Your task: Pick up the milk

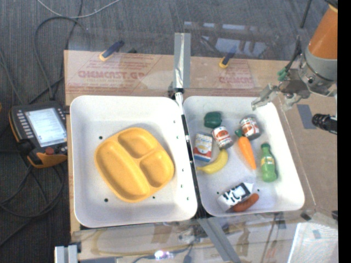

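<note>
- Right bin (290,199), near end: black-and-white milk carton (237,193) lying on its side, touching a red sausage (244,203) just on its near side. Nothing grips the milk.
- Right side of that bin: green bottle (267,162) lying down, orange carrot (247,152) just left of it, tip pointing near.
- Middle of right bin: yellow banana (214,163), curved; small juice box (203,147) touching its far-left end, close to the bin's left wall.
- Farther in: two red-labelled cans, one (222,136) beside the juice box, the other (249,127) to its right by the carrot's top. Dark green pepper-like item (213,119) at the far end.
- Left bin (82,163): yellow divided tray (135,163), three compartments, sitting at a tilt in the middle.
- Claw (267,98) at far right corner of the right bin, over the rim, well apart from the milk; cannot tell if released or clenched.
- Tabletop (137,75) beyond the bins: cardboard sheet. Pendant with screen (39,129) on the floor, far left.
</note>
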`<state>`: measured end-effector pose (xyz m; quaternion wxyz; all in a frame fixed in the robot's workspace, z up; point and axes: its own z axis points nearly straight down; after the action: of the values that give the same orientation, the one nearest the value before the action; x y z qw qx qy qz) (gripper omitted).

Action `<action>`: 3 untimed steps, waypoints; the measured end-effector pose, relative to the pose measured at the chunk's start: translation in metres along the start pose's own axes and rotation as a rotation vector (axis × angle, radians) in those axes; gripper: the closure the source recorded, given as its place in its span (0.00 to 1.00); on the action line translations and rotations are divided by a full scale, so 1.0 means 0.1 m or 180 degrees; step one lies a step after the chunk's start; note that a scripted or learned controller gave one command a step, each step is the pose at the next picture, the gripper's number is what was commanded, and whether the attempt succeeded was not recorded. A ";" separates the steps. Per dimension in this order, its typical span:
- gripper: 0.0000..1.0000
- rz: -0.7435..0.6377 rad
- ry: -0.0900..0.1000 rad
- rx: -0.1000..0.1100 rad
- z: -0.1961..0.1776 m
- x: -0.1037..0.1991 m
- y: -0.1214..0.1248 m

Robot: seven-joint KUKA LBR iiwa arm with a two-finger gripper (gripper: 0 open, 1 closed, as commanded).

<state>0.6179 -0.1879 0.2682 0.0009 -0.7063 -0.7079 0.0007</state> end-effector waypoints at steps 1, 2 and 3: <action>0.00 -0.0270 0.0003 0.0006 1.44 0.81 -0.43; 0.00 -0.0223 -0.0002 -0.0001 0.68 1.22 -0.29; 0.00 -0.0551 0.0001 0.0007 0.79 0.98 -1.35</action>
<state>0.4827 -0.0906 0.1900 0.0019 -0.6426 -0.7662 0.0012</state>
